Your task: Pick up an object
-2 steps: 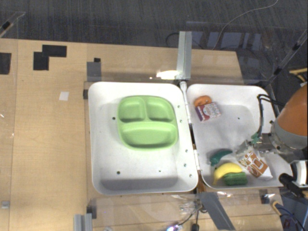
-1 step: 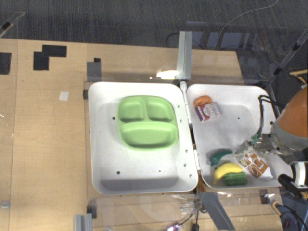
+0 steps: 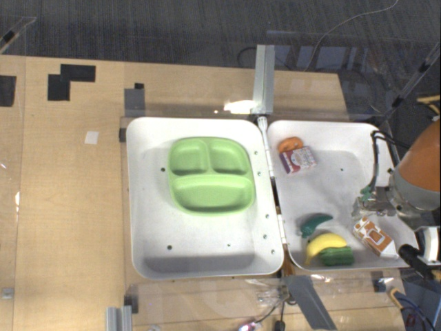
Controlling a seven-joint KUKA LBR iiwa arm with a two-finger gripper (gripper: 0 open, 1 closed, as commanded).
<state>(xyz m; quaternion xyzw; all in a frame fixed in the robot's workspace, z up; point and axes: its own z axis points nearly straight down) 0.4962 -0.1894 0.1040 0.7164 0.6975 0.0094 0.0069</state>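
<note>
My gripper (image 3: 370, 207) hangs low over the right side of the right bin (image 3: 331, 133), reaching in from the right under the orange band of the arm (image 3: 422, 163). Just below it lies a small orange-and-white box (image 3: 374, 235), tilted against the bin's right wall. Nothing in this view shows the box or any other object lifted off the bin floor. A yellow banana (image 3: 324, 243) lies at the front of the bin, with a green piece (image 3: 337, 256) against it and a teal piece (image 3: 314, 223) just behind.
At the back left of the right bin sit a small orange object (image 3: 291, 144) and a purple-and-white packet (image 3: 299, 160). The left bin (image 3: 148, 254) holds a green divided plate (image 3: 210, 193). A metal post (image 3: 264, 78) stands behind the bins.
</note>
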